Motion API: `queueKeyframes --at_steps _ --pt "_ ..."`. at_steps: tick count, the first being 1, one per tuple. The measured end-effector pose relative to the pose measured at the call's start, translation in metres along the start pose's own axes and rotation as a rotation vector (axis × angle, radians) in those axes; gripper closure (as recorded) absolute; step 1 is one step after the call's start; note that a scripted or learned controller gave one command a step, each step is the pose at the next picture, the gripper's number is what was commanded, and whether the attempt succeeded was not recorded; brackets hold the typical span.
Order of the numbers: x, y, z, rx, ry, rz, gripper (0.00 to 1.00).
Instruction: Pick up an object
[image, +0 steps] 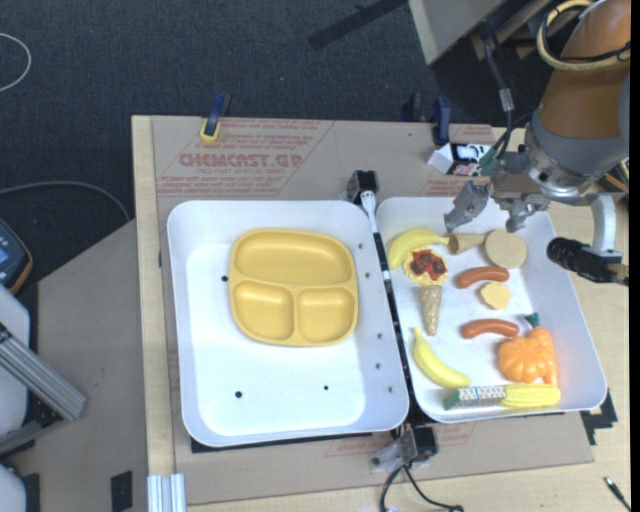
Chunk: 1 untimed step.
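The right bin (580, 330) holds several toy foods. At its back lie a yellow banana (412, 243), a cone with a red top (429, 285) and a round beige disc (506, 248). Two sausages (482, 276) (490, 328), a pale wedge (495, 295), an orange pumpkin (528, 356), a second banana (437, 363) and a corn cob (505, 397) lie nearer the front. My gripper (492, 215) hangs over the bin's back edge, open, its fingers (464, 210) spread above the disc and the banana. Nothing is between them.
The left bin (200, 380) carries a yellow divided plate (293, 285). A black clip (362, 186) sits at the back where the two bins meet. A black fitting (580, 258) juts over the right bin's right rim. The arm's orange band (592, 40) rises at the upper right.
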<state>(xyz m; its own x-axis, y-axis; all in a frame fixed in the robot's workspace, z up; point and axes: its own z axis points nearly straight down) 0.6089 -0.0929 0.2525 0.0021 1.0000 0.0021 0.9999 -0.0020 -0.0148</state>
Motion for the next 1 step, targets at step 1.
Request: queueKeyframes --at_steps 1 --pt "0.0002 0.0021 -0.0076 -0.014 -0.001 -0.002 0.0"
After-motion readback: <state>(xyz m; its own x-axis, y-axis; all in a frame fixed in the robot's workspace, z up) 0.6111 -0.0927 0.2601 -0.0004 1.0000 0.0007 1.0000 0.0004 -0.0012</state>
